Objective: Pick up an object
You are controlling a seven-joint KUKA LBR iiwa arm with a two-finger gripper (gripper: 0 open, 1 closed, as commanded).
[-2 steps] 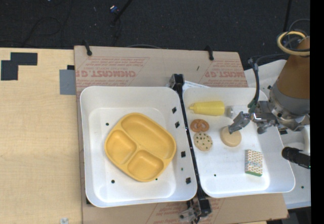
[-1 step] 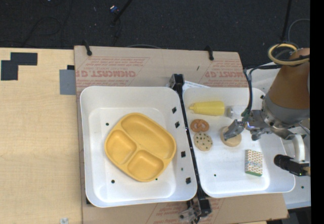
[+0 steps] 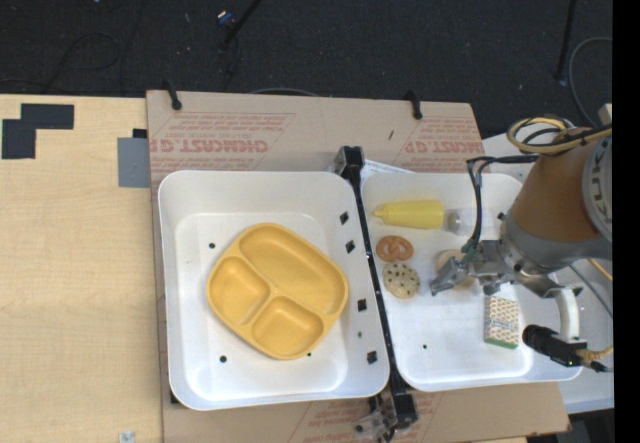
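Note:
The right bin (image 3: 450, 363) holds a yellow squeeze bottle (image 3: 410, 214) lying on its side near the far wall. In front of it lie a brown pretzel (image 3: 394, 249) and a speckled cookie (image 3: 401, 280). A small tan piece (image 3: 445, 258) lies just right of them. My gripper (image 3: 447, 277) hangs low over the middle of this bin, right beside the tan piece and a little right of the cookie. A green and white packet (image 3: 502, 319) lies below the wrist, toward the bin's right side.
The left bin (image 3: 190, 231) holds a yellow divided plate (image 3: 277, 289). A black divider (image 3: 365, 271) separates the bins. The arm's orange band (image 3: 555, 196) and cables (image 3: 540, 131) hang over the right bin's far right corner. Cardboard lies under both bins.

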